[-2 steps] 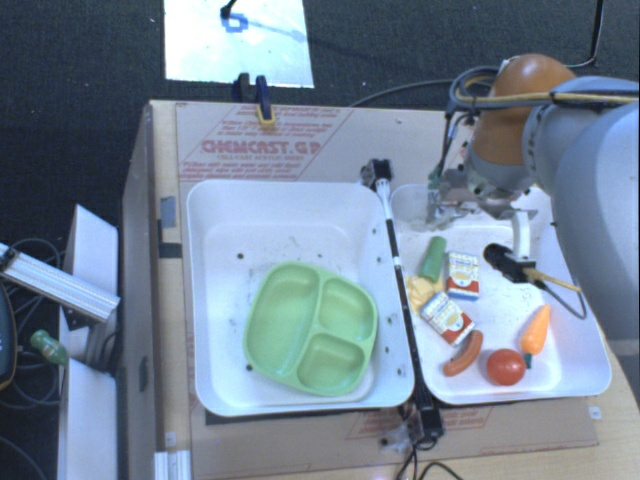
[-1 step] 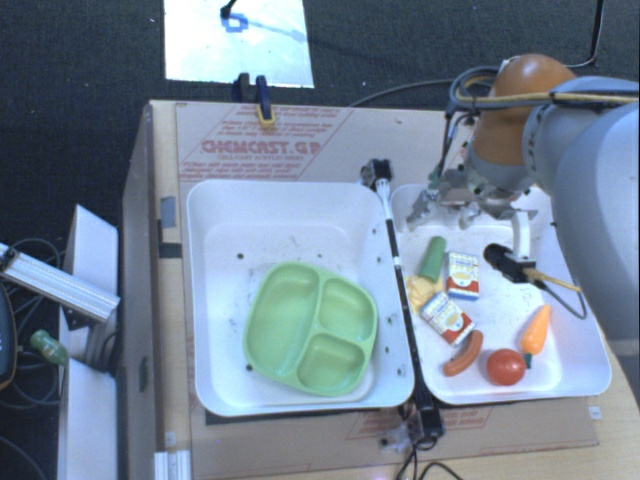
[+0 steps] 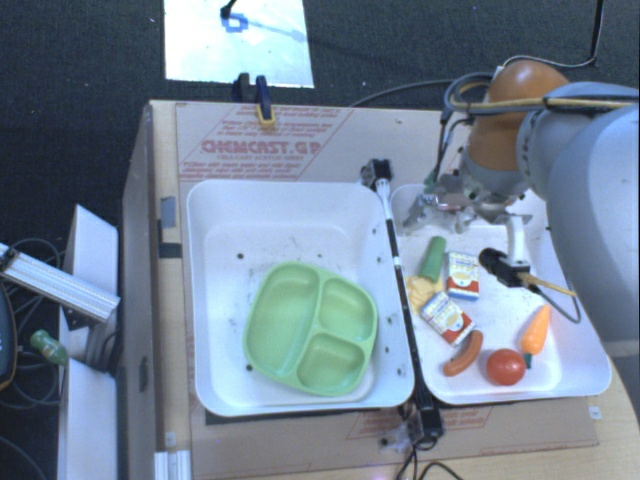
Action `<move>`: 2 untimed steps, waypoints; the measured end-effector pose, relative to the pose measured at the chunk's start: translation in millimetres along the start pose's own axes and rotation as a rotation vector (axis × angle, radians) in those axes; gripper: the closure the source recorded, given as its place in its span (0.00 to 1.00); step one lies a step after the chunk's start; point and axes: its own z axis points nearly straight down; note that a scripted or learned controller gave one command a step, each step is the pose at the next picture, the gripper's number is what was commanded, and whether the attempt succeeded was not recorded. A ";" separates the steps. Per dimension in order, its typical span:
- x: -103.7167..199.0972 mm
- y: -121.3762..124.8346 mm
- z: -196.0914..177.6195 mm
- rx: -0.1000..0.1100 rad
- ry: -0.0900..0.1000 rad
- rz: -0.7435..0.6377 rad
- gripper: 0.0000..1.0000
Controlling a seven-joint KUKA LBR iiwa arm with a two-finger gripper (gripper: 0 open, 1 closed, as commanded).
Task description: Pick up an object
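The right bin [image 3: 592, 366] holds several toy foods. A green cylinder [image 3: 432, 258] lies near the divider with a yellow piece [image 3: 422, 290] just below it. Two small red-and-white cartons [image 3: 462, 275] [image 3: 446, 317] sit in the middle. Along the front lie a brown sausage [image 3: 463, 353], a red tomato [image 3: 506, 367] and an orange carrot [image 3: 536, 330]. My gripper [image 3: 442, 208] hangs over the bin's back left corner, above and just behind the green cylinder, with nothing seen held in it.
A light green divided plate [image 3: 312, 326] lies in the left bin [image 3: 205, 268]. The ridge where the bins meet [image 3: 398, 268] runs between them. The arm's grey body covers the right bin's back right part.
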 end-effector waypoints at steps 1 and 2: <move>0.0 0.1 -0.1 0.000 0.000 0.000 0.00; 0.0 0.1 -0.1 0.000 0.000 0.000 0.00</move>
